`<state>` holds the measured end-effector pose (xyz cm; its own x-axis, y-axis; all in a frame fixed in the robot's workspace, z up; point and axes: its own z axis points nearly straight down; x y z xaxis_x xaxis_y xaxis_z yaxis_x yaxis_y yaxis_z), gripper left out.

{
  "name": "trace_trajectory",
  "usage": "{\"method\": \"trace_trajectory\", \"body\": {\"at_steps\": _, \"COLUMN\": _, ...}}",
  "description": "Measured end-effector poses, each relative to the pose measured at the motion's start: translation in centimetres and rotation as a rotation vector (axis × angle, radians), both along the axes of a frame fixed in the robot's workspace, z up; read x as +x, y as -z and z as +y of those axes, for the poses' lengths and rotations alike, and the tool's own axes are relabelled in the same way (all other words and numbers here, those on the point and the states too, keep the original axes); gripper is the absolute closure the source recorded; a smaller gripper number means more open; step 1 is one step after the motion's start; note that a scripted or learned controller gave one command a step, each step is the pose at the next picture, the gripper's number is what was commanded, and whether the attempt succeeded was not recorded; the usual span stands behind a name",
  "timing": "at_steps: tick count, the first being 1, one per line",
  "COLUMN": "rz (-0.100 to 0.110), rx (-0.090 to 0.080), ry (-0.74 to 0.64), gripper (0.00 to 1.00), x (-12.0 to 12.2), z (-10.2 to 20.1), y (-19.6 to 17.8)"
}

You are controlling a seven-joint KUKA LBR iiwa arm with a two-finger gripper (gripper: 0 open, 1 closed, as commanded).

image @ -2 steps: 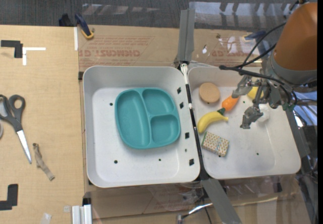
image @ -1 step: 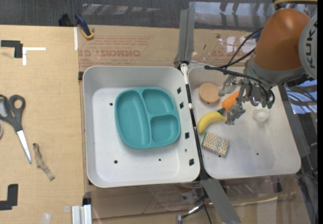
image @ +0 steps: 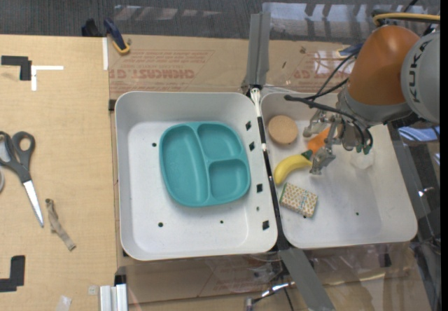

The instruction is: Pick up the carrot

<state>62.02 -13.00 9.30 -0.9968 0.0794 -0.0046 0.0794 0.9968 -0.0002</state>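
Over right bin [image: 392, 229]: gripper [image: 323, 146] fingers closed around carrot [image: 317, 141], just above banana [image: 291, 167], beside cookie [image: 283, 129]; grip looks near carrot's end, so it may pivot or slip free on lift

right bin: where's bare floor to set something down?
Free: the right bin's near-right floor, right of the patterned sponge and below the pincer. Also the strip along the near rim. Crowded: the far-left part, where the cookie, banana, carrot and pincer bunch together.
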Motion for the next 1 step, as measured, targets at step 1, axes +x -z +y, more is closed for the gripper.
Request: {"method": "trace_trajectory", "body": {"at_steps": 1, "rz": -0.006, "rx": -0.001, "ry": -0.004, "gripper": 1.00, "x": 0.23, "z": 0.14, "y": -1.11}}
